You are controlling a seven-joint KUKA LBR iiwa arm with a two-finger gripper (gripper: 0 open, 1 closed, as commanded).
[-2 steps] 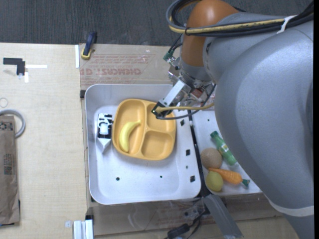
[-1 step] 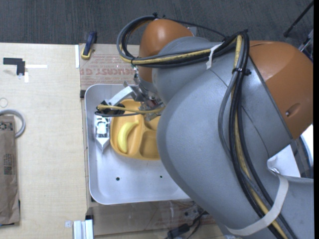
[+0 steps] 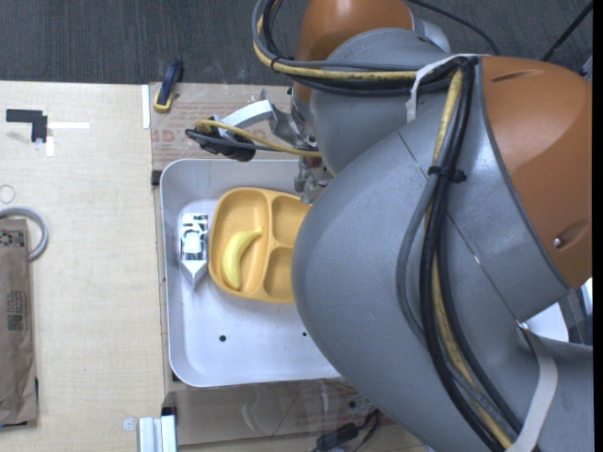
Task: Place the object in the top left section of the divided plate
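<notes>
A yellow divided plate [image 3: 247,207] lies in the white bin [image 3: 236,347], its right part hidden under the arm. A yellow banana [image 3: 237,254] lies in the plate's large left section. A small white and grey packet with a printed label [image 3: 194,243] rests on the bin floor, touching the plate's left rim. My gripper [image 3: 307,179] hangs over the plate's upper edge, mostly covered by the grey arm.
The big grey and orange arm [image 3: 433,234] covers the right half of the bin. A blue and yellow tool [image 3: 168,85] lies beyond the bin's far left corner. On the pale table to the left are a black piece [image 3: 28,121] and a brown paper bag [image 3: 14,328].
</notes>
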